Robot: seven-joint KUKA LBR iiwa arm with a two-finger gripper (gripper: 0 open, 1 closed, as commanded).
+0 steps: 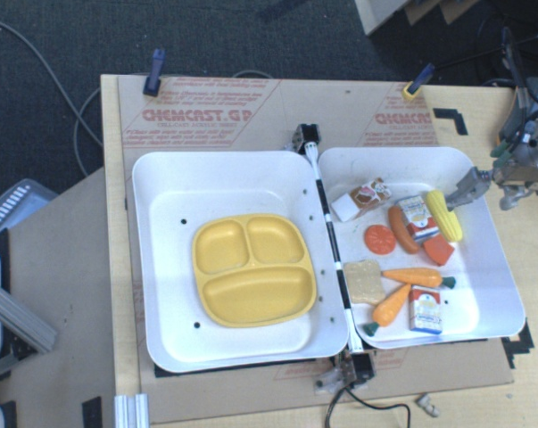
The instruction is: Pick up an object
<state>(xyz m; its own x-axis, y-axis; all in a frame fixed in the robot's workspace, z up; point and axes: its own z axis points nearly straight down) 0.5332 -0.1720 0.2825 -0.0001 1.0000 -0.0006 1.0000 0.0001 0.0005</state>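
The right white bin (505,283) holds several toy foods. A yellow corn cob (444,215) lies near its upper right, beside a small can (417,218) and a brown sausage (401,228). A red tomato slice (380,239), a bread slice (363,281), two orange carrots (414,277) (391,306) and a red carton (426,310) lie lower down. My gripper (484,194) hangs over the bin's upper right rim, just right of the corn. It is open, with nothing between its fingers.
The left white bin (161,194) carries a yellow divided plate (253,268). A snack packet (368,193) and a white block (344,207) sit near the divider between the bins. A red wedge (438,251) lies under the corn. Clamps stand on the bench's far edge.
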